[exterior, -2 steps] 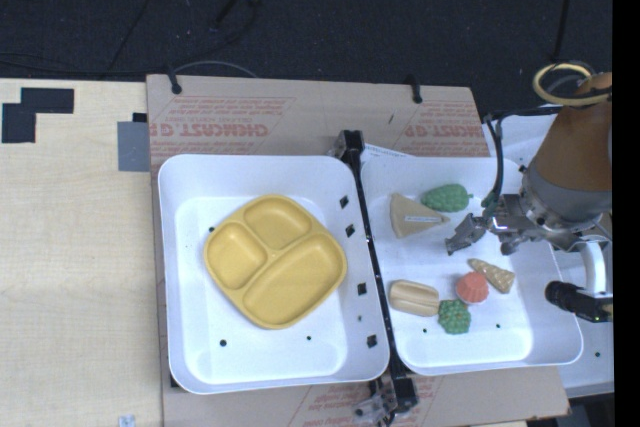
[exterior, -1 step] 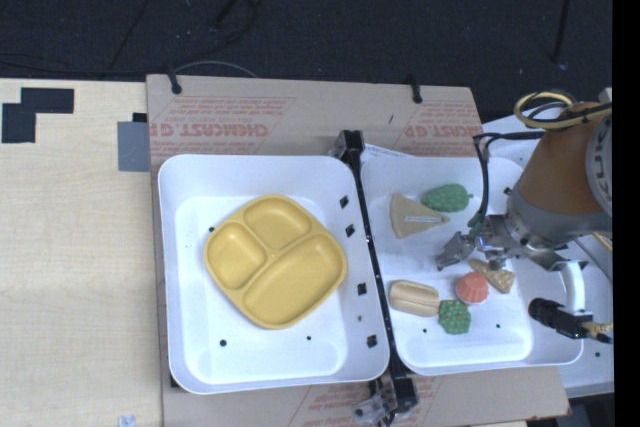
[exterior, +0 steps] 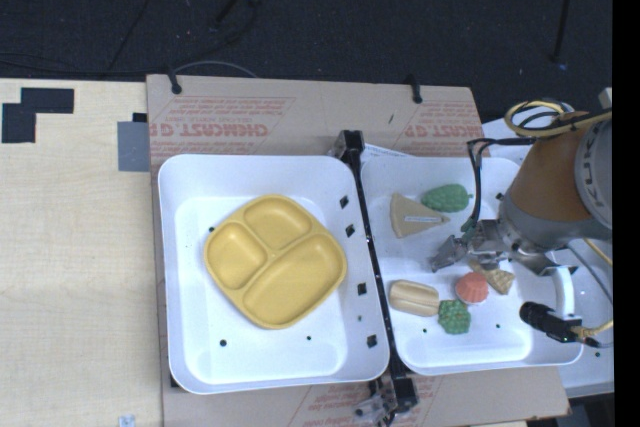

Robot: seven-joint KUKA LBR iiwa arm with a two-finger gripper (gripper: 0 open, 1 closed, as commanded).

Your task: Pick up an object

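The right bin (exterior: 420, 355) holds several toy foods: a beige wedge (exterior: 413, 215), a green leafy piece (exterior: 445, 197), a tan bread roll (exterior: 413, 297), a green broccoli-like piece (exterior: 454, 317), a red-orange ball (exterior: 472, 289) and a small tan piece (exterior: 499, 281). My gripper (exterior: 462, 251) hangs low in the right bin, just right of the wedge and above the red-orange ball. Its dark fingers point left and down. I see nothing clearly held between them.
The left bin (exterior: 190, 215) holds a yellow divided plate (exterior: 275, 260). A dark divider (exterior: 365, 255) separates the bins. Cardboard lies under both bins. Cables and a black-tipped fitting (exterior: 545, 318) sit at the right edge beside the arm.
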